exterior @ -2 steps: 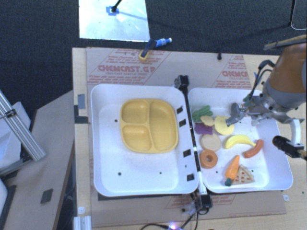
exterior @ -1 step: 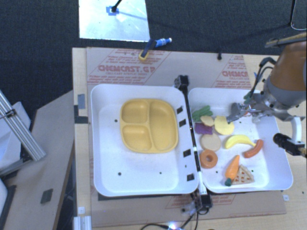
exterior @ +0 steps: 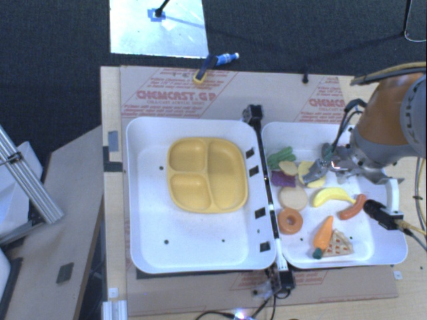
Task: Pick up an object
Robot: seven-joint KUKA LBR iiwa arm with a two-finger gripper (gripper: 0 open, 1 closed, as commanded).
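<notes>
Reaching in from the right, the gripper [exterior: 325, 167] hung low over the right bin [exterior: 393, 245], its fingers narrowly parted around a pale yellow toy piece [exterior: 311, 172]. Just below it lay a banana [exterior: 332, 196], with an orange donut ring [exterior: 290, 221] lower left and a carrot [exterior: 323, 235] below.

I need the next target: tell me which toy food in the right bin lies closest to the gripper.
The pale yellow piece, right at the gripper in the bin's upper middle. The banana, sausage, carrot and doughnut all lie farther toward the front.
</notes>
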